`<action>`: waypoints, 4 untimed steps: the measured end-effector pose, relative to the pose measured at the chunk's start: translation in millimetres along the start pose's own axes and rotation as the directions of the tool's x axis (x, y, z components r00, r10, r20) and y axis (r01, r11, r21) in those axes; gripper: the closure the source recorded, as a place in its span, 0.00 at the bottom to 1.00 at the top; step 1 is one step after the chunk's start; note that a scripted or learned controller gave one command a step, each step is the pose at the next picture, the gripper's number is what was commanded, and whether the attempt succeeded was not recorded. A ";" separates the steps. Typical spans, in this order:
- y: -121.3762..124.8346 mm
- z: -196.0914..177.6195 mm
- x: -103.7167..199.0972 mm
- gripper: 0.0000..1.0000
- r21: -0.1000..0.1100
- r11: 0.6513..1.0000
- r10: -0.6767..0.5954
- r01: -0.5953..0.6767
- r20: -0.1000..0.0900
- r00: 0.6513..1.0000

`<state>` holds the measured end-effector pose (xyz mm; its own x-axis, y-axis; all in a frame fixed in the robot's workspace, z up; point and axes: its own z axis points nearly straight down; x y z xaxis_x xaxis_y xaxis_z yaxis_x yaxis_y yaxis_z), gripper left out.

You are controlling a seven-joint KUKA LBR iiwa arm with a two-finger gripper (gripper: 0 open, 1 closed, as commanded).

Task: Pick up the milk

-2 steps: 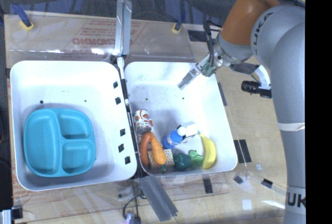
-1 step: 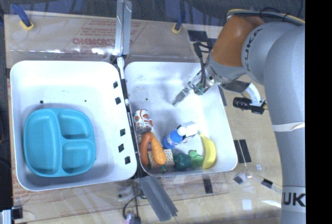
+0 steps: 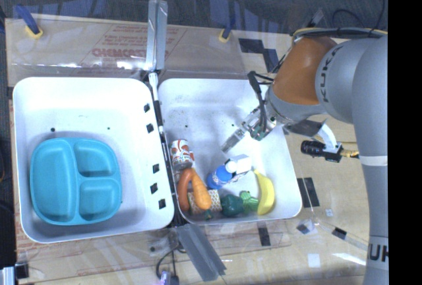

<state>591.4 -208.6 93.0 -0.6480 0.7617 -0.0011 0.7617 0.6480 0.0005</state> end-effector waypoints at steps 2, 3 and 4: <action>17.0 -85.3 44.6 1.00 -0.001 0.999 -0.053 0.053 0.001 0.999; 50.4 -150.5 129.4 1.00 0.000 1.000 -0.024 0.024 0.000 1.000; 64.8 -127.5 192.7 1.00 0.001 0.994 -0.112 0.112 -0.002 0.994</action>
